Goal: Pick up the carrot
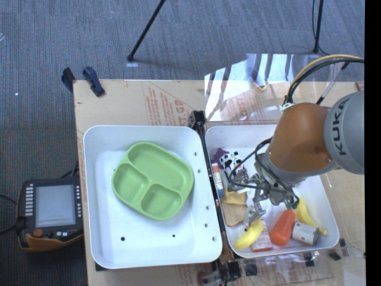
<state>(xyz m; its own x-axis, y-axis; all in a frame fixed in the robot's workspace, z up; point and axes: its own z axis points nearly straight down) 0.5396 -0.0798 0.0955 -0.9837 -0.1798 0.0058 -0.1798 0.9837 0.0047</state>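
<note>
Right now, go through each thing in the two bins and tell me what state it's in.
Carrot: lying in the right bin, not lifted.
Gripper: low over the right bin, beside the carrot; open or shut is unclear.
Green plate: flat in the left bin, nothing on it.
Banana: lying left of the carrot.
Can: on its side, right of the carrot.
</note>
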